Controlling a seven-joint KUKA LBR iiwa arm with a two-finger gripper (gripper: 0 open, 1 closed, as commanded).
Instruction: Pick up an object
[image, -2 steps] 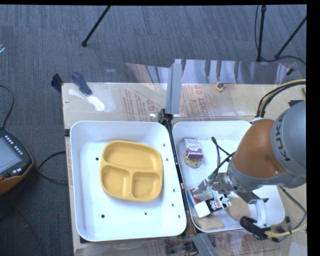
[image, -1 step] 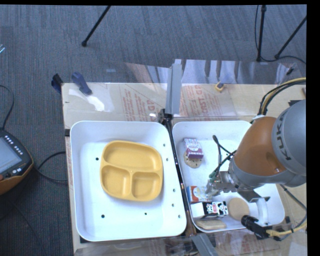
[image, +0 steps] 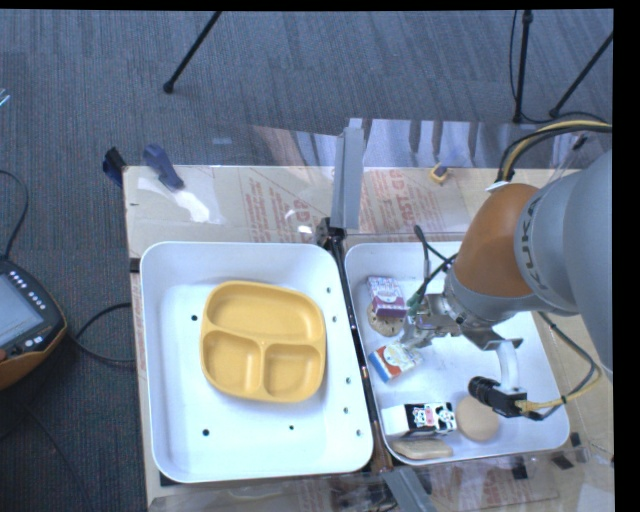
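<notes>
My gripper (image: 418, 328) hangs low over the left part of the right bin (image: 545, 345), with the grey arm and its orange band reaching in from the right. Just below and left of it lies a small blue, red and white carton (image: 394, 361). A purple packet (image: 385, 292) and a round brown cookie-like piece (image: 384, 319) sit close to its left. At the bin's front lie a black and white carton (image: 430, 417), a round beige piece (image: 480, 422) and a flat beige piece (image: 424, 451).
A yellow three-part plate (image: 265, 340) lies in the left bin (image: 170, 400). A grey upright post (image: 348, 185) stands behind the wall between the bins. Blue and white items (image: 175, 185) lie on the bench at the back left.
</notes>
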